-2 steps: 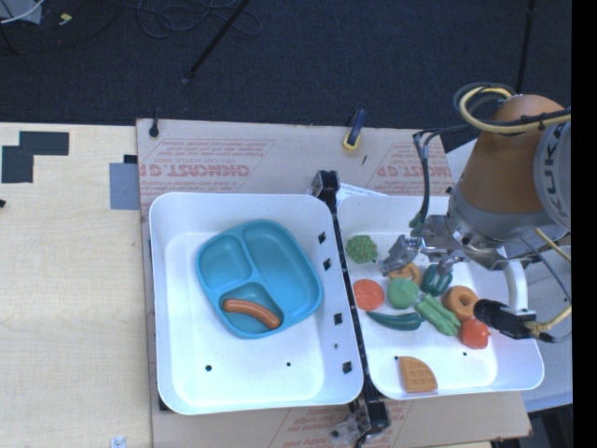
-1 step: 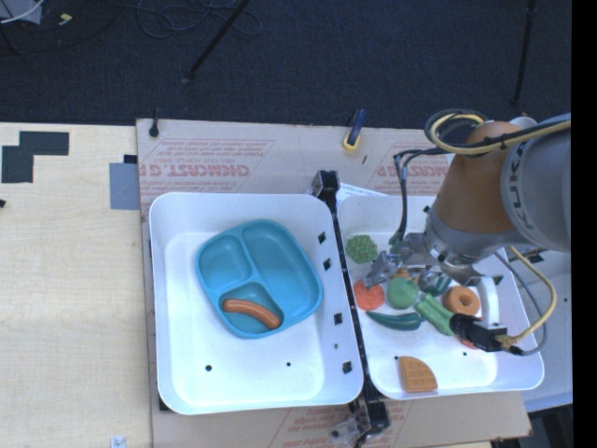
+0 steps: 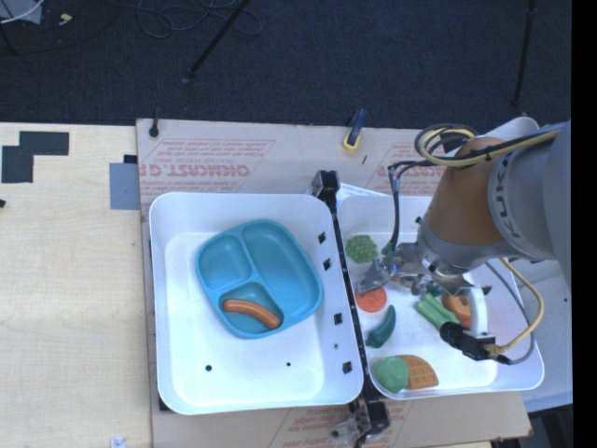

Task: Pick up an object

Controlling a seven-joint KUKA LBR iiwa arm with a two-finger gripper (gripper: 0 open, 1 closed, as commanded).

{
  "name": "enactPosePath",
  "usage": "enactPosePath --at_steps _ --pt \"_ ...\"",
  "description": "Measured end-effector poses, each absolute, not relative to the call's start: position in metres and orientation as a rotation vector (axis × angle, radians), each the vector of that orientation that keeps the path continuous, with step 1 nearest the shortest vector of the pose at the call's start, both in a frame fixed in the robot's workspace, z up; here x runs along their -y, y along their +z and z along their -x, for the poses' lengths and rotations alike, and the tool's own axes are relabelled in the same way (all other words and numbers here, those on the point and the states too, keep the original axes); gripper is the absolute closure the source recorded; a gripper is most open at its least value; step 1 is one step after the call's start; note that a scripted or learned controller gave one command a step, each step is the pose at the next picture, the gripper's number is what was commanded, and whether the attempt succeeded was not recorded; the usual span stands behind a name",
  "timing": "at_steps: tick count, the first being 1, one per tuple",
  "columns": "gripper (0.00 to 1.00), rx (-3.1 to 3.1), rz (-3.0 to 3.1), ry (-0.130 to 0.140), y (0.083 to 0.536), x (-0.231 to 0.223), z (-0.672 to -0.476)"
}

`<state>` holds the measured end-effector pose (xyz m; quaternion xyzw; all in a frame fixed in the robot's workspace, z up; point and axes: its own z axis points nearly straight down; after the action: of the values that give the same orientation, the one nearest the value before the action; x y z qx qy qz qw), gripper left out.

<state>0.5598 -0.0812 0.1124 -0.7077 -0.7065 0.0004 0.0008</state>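
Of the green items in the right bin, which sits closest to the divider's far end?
The broccoli floret, bumpy and round, lies farthest up; the dark green pepper and green round piece lie lower.

Red-orange round toy (image 3: 372, 299) lies in right bin (image 3: 522, 376).

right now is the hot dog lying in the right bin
No, the hot dog lies in the blue plate, which sits in the left bin.
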Motion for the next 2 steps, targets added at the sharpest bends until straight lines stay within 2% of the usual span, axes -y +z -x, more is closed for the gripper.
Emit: enactPosePath --at_steps 1,2 --pt "1.00 2.206 2.229 0.006 0.120 0.083 -0.559" --pt "1.00 2.214 2.229 0.000 0.162 0.087 -0.558"
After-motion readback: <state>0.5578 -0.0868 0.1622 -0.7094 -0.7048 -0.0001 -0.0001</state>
